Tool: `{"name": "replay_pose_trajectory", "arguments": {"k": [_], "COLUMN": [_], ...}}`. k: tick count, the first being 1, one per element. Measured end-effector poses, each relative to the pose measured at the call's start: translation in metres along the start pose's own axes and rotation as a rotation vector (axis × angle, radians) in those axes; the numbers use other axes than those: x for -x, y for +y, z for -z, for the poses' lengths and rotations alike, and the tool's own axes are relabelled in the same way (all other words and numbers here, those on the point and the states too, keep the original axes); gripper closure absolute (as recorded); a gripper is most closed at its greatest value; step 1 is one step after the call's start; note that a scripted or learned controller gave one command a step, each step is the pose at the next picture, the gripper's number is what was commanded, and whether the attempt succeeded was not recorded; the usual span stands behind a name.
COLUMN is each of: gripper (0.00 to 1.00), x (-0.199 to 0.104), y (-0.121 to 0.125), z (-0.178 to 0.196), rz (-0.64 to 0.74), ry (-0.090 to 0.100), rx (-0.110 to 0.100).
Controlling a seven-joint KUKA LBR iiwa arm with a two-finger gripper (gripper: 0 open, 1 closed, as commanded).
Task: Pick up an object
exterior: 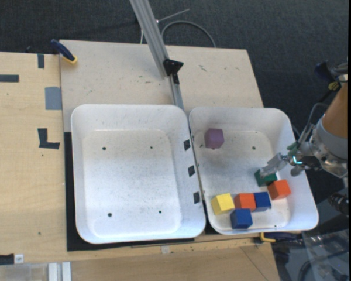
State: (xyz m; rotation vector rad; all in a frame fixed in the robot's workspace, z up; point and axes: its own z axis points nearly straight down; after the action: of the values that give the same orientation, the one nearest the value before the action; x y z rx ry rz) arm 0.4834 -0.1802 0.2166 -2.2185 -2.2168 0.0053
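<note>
The right bin [281,122] holds several small blocks. A purple block [214,138] lies alone near its far left. Along the near side sit a yellow block [224,202], an orange block [244,201] and a blue block [261,201] in a row, with a second blue block [241,218] in front of them. A red-orange block [279,188] rests near the right wall. Just above it is a green block [264,178]. My gripper [276,167] reaches in over the right wall and sits right at the green block, touching or nearly touching it.
The left bin [82,122] stands beside the right one, their walls meeting at the middle. A slanted metal pole [155,37] rises behind the bins. A blue and yellow clamp [64,51] lies at the bench's far left corner.
</note>
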Motion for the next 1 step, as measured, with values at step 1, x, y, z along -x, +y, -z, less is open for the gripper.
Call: {"name": "replay_pose_trajectory", "arguments": {"k": [1], "gripper": [0.0], "x": [-0.0002], "y": [0.001], "z": [0.0021], "rz": [0.002], "ry": [-0.001], "rx": [0.004]}}
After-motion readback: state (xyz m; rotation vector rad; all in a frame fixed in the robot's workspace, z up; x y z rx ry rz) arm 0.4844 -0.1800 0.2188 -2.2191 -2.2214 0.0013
